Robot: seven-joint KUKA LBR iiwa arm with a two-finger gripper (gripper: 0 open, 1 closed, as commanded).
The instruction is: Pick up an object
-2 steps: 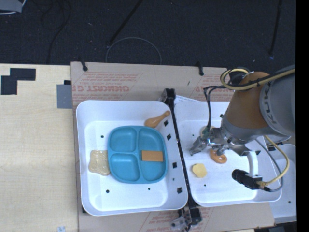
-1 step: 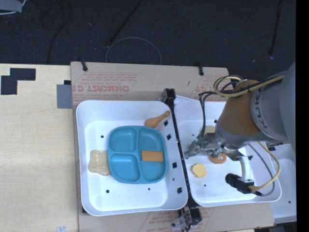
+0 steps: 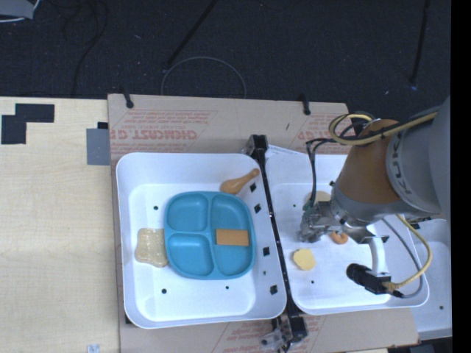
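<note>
Leftmost, the pale wooden worktop (image 3: pixel 51 219) runs under a sheet of printed cardboard (image 3: pixel 191 127) that carries two shallow white bins side by side. Within the left bin (image 3: pixel 136 300) a blue divided plate (image 3: pixel 193 234) fills the middle, and an orange rectangular block (image 3: pixel 232 237) lies in its compartment at about 4 o'clock, long axis running from 9 to 3 o'clock, flat on the plate. A pale yellowish sponge-like piece (image 3: pixel 150 247) sits just beside the plate's edge at 9 o'clock, touching or nearly touching it. At roughly 1 o'clock from the plate, a wooden spoon (image 3: pixel 239 182) rests near the bin's wall, its long axis slanting from 8 to 2 o'clock, bowl end low and to the left, handle pointing up toward the black divider (image 3: pixel 268 219) between the bins. Across that divider, the right bin (image 3: pixel 324 300) holds a small round yellow piece (image 3: pixel 304 259) lying flat on the floor near the bin's left wall. Just above it, at about 1 o'clock, the hand (image 3: pixel 315 225) hangs low over the bin floor; whether it is spread or closed cannot be told, and nothing can be made out in its grip. A small orange object (image 3: pixel 338 237) lies just beside the hand at 4 o'clock. Rightmost, the grey arm (image 3: pixel 419 168) with its orange band reaches in from 3 o'clock, cables looping around it.
</note>
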